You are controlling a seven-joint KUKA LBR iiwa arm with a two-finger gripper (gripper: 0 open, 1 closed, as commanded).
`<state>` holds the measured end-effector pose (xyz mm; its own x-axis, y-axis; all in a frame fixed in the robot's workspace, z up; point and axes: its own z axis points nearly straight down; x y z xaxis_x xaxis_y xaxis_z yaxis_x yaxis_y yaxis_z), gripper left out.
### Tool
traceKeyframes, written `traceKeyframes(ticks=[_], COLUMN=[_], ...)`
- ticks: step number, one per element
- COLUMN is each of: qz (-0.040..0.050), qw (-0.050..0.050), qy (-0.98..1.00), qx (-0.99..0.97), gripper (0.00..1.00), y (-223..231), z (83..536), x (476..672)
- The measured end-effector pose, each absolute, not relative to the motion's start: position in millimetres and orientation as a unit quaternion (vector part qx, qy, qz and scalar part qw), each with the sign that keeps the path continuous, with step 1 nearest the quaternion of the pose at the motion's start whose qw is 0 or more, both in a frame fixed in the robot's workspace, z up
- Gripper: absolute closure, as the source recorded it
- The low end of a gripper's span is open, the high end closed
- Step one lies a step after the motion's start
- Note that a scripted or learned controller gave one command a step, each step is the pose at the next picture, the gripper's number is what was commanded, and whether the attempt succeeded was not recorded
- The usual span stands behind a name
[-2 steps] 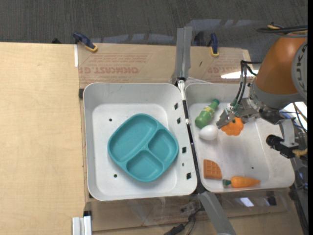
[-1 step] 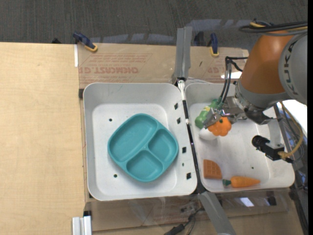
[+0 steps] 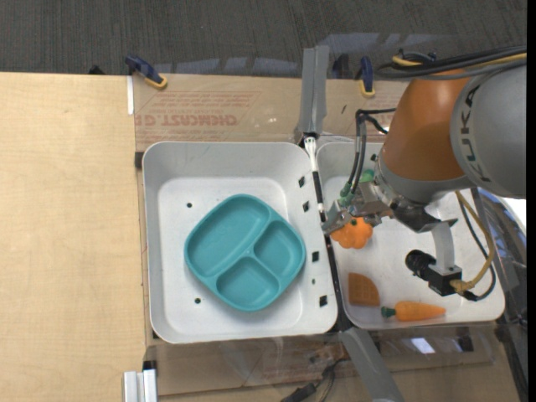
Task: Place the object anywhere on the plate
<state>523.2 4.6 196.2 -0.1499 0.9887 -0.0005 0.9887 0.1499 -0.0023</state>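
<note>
1. Looming largest at 2 o'clock you see the arm (image 3: 444, 132), a smooth grey casing with a glossy orange band, reaching in over the right bin (image 3: 481, 312).
2. Below it, at about 3 o'clock from the frame's centre, the tool (image 3: 356, 216) sits low over the right bin's left wall, just above a rounded orange object (image 3: 352, 234) with a small green top.
3. You cannot tell whether the tool's fingers are spread or closed; the metal parts and dark cables there hide them, and the orange object touches or overlaps the tool's tip without showing clearly between fingers.
4. Look toward 5 o'clock in the right bin: a flat, brownish-orange wedge (image 3: 363, 289) lies on the white floor, and beside it a tapered plastic carrot (image 3: 414, 311) with a green stub rests near the front wall.
5. In the left bin (image 3: 159, 224), shallow white plastic with rounded corners, you see the plate (image 3: 244, 252): a teal, matte, rounded tray split into three compartments, sitting tilted at the bin's centre.
6. Around the bins the counter (image 3: 63, 224) shows pale wood grain at 9 o'clock, with brown cardboard (image 3: 218, 111) at 12 o'clock.
</note>
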Motion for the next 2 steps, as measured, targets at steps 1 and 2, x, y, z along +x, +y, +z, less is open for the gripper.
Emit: traceKeyframes(ticks=[1, 2], qz=[0.0012, 0.0011], qw=[0.001, 0.000], qy=[-0.820, -0.820], qx=[-0.572, -0.572], gripper=[1.00, 0.00], y=[76.2, 75.8], z=[190.9, 191.1], x=[523.1, 523.2])
